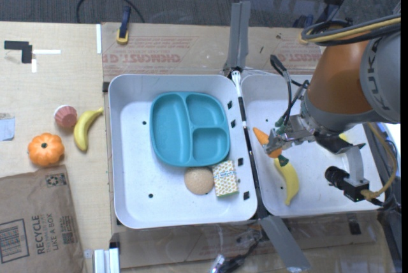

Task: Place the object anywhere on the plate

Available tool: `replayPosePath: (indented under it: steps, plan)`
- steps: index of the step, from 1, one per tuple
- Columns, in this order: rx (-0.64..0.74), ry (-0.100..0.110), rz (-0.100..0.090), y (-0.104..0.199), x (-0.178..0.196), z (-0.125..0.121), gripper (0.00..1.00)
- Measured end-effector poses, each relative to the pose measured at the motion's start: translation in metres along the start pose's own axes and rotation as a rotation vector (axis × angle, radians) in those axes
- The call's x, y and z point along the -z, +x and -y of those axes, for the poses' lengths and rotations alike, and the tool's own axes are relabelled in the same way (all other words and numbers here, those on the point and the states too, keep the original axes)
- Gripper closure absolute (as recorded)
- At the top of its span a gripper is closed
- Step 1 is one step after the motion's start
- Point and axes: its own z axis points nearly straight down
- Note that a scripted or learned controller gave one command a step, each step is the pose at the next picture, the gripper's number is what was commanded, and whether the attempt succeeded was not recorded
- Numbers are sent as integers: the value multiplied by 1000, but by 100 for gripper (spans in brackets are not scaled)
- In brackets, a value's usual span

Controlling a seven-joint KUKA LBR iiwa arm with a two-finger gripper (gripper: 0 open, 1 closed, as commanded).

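Observation:
The blue divided plate lies in the left bin, toward its back. In the right bin an orange carrot lies at the left side, with its near end hidden under my gripper. The gripper sits low over that end of the carrot, and the wrist blocks the view of how it meets it. A yellow banana lies just in front of the gripper, pointing toward the bin's front wall.
In front of the plate in the left bin are a tan round object and a small yellow-green box. On the bench to the left lie a second banana, a small pumpkin and a pink cup.

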Motion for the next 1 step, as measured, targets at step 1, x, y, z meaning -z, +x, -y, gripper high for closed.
replayPosePath:
  steps: [1]
  plan:
    - [-188, 4, 2, 35, 2, -46, 100]
